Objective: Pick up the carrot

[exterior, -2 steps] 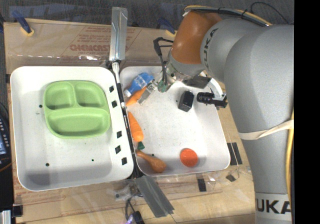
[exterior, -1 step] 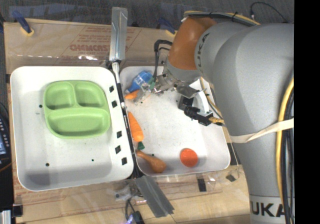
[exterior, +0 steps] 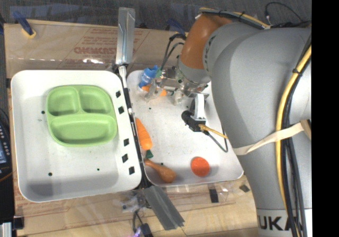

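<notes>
The grey arm bulks closest to the lens, filling the right side, its orange band sitting just above the wrist. Next in size come the two white bins: the left bin, well to the left of the end effector, carries a green divided plate; the right bin lies directly under the end effector. The end effector hangs over that bin's far end, and whether it is wide or narrow I cannot tell, since the wrist and cabling hide it. Nothing can be seen gripped in it.

The carrot lies nearer the camera than the end effector and to its left, right against the dividing wall between the bins. Its long axis runs roughly along that wall, the green top toward the camera and the orange tip pointing away. An orange ball and a brown drumstick-shaped toy lie at the near end, a small blue item just left of the end effector.

To do this well, I judge the end effector should descend over the carrot's middle, closing across its short width, with clearance kept from the wall.
</notes>
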Tool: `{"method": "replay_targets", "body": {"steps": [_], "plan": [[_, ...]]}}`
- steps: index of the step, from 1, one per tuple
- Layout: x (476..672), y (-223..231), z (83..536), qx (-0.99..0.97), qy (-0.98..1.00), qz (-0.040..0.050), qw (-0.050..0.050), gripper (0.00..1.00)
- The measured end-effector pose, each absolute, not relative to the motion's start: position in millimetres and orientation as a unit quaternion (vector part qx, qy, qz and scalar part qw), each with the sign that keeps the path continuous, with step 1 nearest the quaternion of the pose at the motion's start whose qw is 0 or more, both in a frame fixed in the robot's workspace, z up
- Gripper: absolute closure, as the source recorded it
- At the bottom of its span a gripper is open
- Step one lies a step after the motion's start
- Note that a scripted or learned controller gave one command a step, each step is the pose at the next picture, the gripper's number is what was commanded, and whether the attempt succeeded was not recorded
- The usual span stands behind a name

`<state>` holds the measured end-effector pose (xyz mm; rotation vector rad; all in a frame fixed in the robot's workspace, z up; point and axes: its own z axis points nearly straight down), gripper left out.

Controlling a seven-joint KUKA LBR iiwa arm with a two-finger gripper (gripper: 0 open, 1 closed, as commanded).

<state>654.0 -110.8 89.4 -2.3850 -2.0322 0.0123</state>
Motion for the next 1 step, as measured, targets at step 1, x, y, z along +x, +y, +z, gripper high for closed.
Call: {"method": "replay_targets", "body": {"steps": [1], "plan": [[657.3,-137.2,130.7,-0.651,-0.759,0.0,-0.001,0.0]]}}
